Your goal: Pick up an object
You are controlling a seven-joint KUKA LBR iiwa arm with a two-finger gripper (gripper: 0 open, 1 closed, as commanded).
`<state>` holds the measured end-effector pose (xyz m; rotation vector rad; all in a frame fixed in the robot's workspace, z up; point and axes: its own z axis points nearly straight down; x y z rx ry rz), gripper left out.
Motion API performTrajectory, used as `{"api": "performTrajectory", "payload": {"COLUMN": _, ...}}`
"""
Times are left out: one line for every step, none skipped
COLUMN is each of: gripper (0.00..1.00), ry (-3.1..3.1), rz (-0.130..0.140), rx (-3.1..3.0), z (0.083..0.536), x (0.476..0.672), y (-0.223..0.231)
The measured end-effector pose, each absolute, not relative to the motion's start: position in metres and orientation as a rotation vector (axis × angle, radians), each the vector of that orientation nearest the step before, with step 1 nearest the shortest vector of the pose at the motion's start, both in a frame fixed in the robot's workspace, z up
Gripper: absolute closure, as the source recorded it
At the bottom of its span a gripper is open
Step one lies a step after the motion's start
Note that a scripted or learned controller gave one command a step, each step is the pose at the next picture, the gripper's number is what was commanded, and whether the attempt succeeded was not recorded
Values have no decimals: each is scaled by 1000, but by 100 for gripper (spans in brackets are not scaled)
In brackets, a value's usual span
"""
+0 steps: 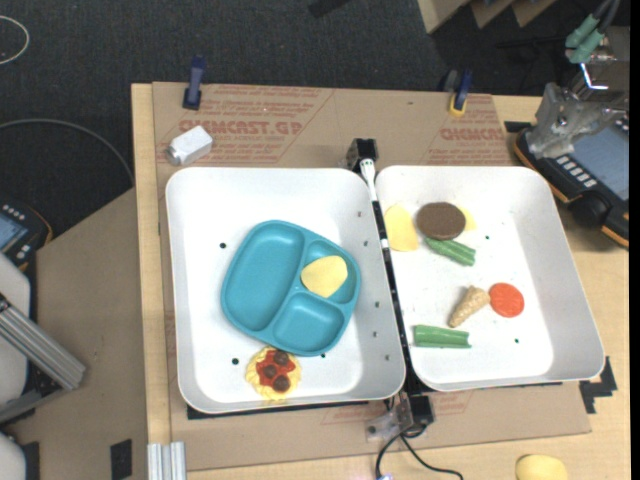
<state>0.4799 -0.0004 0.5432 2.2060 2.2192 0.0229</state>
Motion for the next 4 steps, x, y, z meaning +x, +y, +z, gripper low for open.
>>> {"api": "performTrajectory", "payload": {"gripper": 100, "ry": 2229, "rz": -20, "rx": 2230, "z": 387, "x": 478, "y": 10}}
{"api": "performTrajectory", "payload": {"gripper": 100, "ry": 2233, "rz": 8, "rx": 2210, "z": 421, "x": 479, "y": 103}}
{"api": "performTrajectory", "payload": {"gripper": 100, "ry": 2222, "rz": -15, "rx": 2229, "z": 333, "x": 478, "y": 82}}
{"api": "performTrajectory", "payload": {"gripper": 100, "ry": 2218, "rz": -10, "rx": 2229, "z": 283, "x": 525, "y": 51}}
